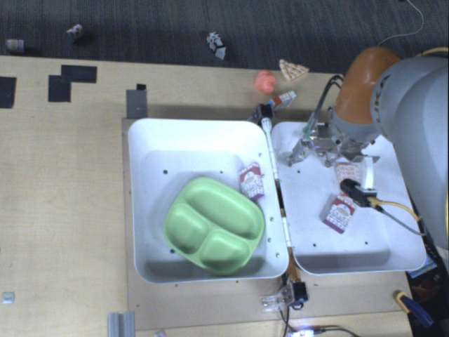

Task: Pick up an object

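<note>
My gripper [309, 159] hangs over the upper left part of the right bin [309, 251], open, with bare bin floor between its fingers. A small red and white packet [340, 214] lies in that bin, below and to the right of the gripper. A second pale packet [349, 171] lies just right of the gripper, partly hidden by the wrist. In the left bin [151, 188], a green divided plate [214, 223] rests beside another red and white packet [251, 182].
Behind the bins on the bench lie a pink ball [265, 81], a wedge-shaped toy [293, 69] and a small red and white stick [284, 100]. A raised divider [275, 188] separates the bins. The grey arm covers the right bin's far right side.
</note>
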You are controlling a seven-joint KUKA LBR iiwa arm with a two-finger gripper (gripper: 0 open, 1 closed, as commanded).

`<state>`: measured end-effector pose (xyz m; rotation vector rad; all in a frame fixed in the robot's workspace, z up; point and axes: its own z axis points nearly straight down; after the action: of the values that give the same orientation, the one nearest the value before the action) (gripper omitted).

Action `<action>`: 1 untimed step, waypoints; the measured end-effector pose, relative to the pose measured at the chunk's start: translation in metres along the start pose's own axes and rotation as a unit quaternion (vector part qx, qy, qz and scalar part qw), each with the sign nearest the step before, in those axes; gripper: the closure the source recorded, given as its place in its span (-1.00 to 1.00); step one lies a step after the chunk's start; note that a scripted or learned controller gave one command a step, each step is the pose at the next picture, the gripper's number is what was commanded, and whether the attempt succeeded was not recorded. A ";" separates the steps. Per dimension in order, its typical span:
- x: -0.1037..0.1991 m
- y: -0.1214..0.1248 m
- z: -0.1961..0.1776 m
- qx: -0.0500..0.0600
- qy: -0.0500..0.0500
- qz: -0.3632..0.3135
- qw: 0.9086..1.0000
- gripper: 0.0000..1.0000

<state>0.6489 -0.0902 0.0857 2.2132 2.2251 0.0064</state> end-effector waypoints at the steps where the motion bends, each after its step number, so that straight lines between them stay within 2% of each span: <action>1: 0.003 -0.080 -0.002 -0.001 -0.001 0.002 1.000 -1.00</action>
<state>0.5686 -0.0876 0.0870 2.2149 2.2199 0.0071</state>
